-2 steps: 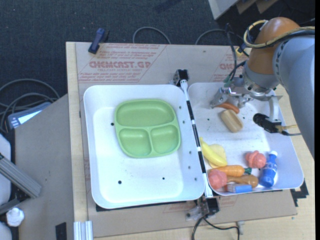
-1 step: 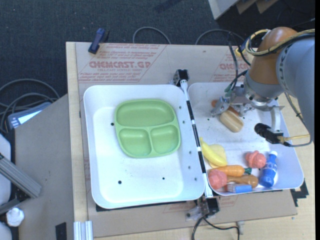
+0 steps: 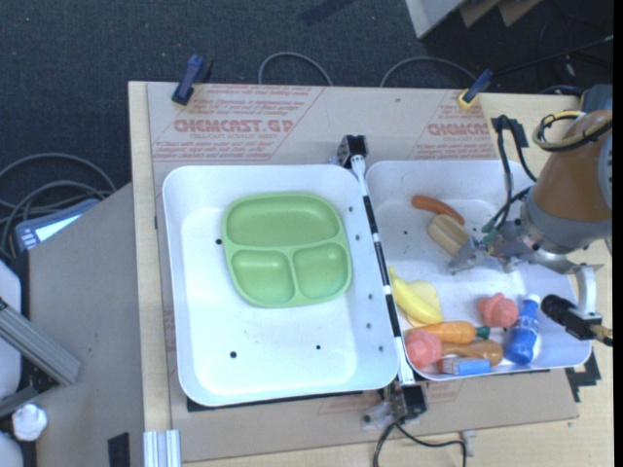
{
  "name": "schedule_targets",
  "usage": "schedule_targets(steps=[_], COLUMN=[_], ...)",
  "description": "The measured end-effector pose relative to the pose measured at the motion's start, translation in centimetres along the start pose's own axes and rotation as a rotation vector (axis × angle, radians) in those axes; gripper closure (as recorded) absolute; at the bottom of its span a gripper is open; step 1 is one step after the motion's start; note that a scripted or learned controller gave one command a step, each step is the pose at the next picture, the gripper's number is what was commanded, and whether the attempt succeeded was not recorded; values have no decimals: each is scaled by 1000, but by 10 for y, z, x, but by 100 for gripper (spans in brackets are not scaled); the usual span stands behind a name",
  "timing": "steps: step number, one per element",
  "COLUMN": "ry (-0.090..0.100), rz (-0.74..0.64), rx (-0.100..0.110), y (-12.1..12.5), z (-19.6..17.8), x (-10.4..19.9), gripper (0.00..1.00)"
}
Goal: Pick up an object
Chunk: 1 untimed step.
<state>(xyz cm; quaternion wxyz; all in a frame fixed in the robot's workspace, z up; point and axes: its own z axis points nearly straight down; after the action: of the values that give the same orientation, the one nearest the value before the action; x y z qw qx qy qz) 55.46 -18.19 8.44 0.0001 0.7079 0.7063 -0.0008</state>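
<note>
Where the arm enters from 3 o'clock, the scene is laid out as follows.

Bench: a board [image 3: 292, 115] printed with red lettering is seen under two white bins set side by side.

Left bin [image 3: 195, 290]: a green divided plate [image 3: 287, 248] is held here, lying flat toward 12 o'clock of the bin's centre, with one long compartment and two smaller ones below it.

Right bin [image 3: 409, 178]: the loose objects are gathered here, mostly toward 6 o'clock.

Arm: the orange band [image 3: 574, 178] is seen above the grey wrist at 3 o'clock of the right bin.

Gripper [image 3: 467, 259]: it is lowered into the right bin, its tip just at 4 o'clock of the tan block; whether the fingers are spread or closed cannot be told, and nothing is seen held.

Tan block [image 3: 448, 232]: placed near the bin's centre, just at 6 o'clock of the sausage.

Sausage [image 3: 433, 205]: an orange-red piece lying toward 12 o'clock of the bin.

Banana [image 3: 417, 302]: a yellow piece beside the divider, at 9 o'clock of the bin.

Carrot [image 3: 453, 332]: laid crosswise at 6 o'clock, between the banana and the pink piece.

Pink piece [image 3: 498, 309]: lying at 5 o'clock, just beside the blue bottle.

Blue bottle [image 3: 524, 334]: resting at the 5 o'clock corner.
</note>
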Motion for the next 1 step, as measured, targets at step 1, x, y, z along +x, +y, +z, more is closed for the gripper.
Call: schedule_targets(steps=[1], ry=[2], rz=[-4], rx=[1], y=[104], z=[-1], x=[20], gripper=[0])
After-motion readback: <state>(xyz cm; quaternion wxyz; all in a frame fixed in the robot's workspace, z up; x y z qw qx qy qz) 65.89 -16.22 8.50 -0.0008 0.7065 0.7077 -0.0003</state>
